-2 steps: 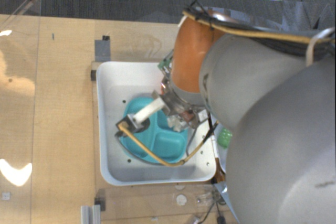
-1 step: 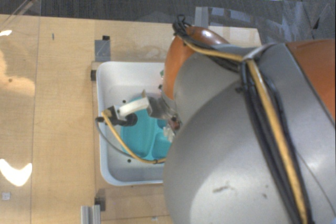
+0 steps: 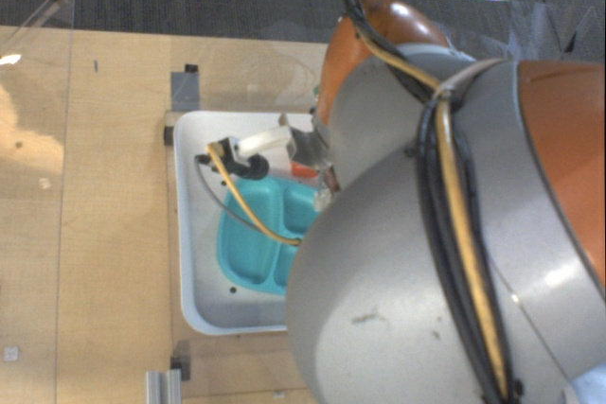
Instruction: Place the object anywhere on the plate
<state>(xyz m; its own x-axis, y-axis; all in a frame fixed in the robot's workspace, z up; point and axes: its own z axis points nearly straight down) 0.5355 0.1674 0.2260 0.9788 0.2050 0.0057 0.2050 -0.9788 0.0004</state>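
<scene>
The pincer (image 3: 301, 154) hangs low over the far end of the plate (image 3: 254, 237), and the huge grey arm (image 3: 426, 241) hides most of it; whether it is released, clenched or grasping something cannot be told from this angle. Just beside it, at the plate's far edge, sits a small red-orange patch (image 3: 305, 170) that may be the object, though too little of it shows to tell what it is, or whether it rests on the plate, in the bin (image 3: 194, 232) or in the pincer. A white part (image 3: 262, 143) and a black fitting (image 3: 248, 167) jut out just beyond the plate's far rim, and a yellow cable (image 3: 244, 208) loops from there across the plate. The plate is teal, split into 2 compartments, and lies inside the white bin on the wooden desk (image 3: 85, 232), its near end tucked under the arm. An orange band (image 3: 360, 43) marks the arm further beyond the plate. By this view the job looks to be in its closing stretch, with the arm poised above the plate, but placement is not confirmed: what seems left is to set the object down, let go and lift clear.
</scene>
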